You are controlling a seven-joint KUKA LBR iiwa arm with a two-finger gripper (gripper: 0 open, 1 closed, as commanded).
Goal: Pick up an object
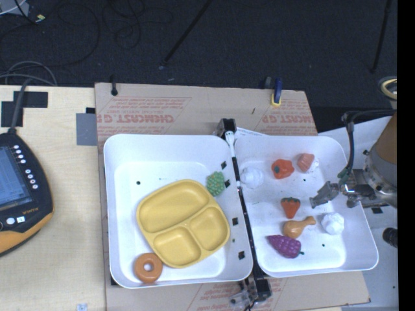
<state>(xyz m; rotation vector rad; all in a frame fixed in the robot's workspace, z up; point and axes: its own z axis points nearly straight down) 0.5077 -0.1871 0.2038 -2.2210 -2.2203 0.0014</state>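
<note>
Here the gripper (pixel 322 196) hovers over the right bin (pixel 363 264), its opening impossible to judge, so it should centre squarely above the white lump (pixel 333 223) just beside it near the bin's right wall before descending straight down.

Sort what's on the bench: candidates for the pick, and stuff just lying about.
For the pick, near the claw:
white lump
drumstick
strawberry
purple grapes
red pepper
pink piece

Lying about:
yellow divided plate
doughnut
green piece
pendant
</note>
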